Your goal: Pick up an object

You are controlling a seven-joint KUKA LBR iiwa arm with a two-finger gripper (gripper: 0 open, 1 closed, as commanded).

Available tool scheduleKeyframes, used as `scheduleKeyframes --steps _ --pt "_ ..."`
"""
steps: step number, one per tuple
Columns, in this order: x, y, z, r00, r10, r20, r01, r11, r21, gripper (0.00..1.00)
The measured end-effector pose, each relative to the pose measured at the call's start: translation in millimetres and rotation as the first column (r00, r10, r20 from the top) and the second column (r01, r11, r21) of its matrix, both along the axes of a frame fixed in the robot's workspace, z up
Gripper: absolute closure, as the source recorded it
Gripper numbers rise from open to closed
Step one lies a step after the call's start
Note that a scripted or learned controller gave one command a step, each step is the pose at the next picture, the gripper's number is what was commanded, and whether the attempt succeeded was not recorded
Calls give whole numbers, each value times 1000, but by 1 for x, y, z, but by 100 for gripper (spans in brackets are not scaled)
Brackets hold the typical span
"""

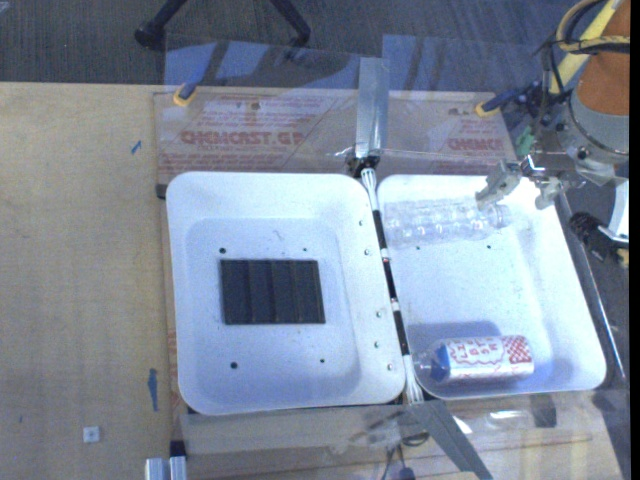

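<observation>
A clear plastic bottle (443,221) lies on its side at the back of the right bin (575,298). A second bottle with a red-and-white patterned label (482,357) lies along that bin's front wall. A black ridged slab (272,291) rests flat in the middle of the left bin (190,268). My gripper (521,187) hangs over the back right part of the right bin, just right of the clear bottle's end. It is open, with nothing between its fingers (496,182).
A metal divider strip (372,108) and clear printed sheets (250,133) stand behind the bins. The arm's orange band (605,83) and cables (575,33) fill the upper right. Bare wooden bench (80,268) lies to the left.
</observation>
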State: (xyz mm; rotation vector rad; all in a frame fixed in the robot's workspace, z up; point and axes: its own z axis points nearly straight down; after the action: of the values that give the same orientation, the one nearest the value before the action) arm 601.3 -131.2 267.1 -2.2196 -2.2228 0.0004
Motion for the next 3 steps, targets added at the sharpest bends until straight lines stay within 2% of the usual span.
scheduleKeyframes --steps 1,2,3 --pt "-5 -72 -54 1000 17 0 -17 1000 -1 0" --pt "-85 -78 -100 957 -291 -3 291 957 1 0" --pt "-120 -4 -179 966 -259 7 259 966 1 0"
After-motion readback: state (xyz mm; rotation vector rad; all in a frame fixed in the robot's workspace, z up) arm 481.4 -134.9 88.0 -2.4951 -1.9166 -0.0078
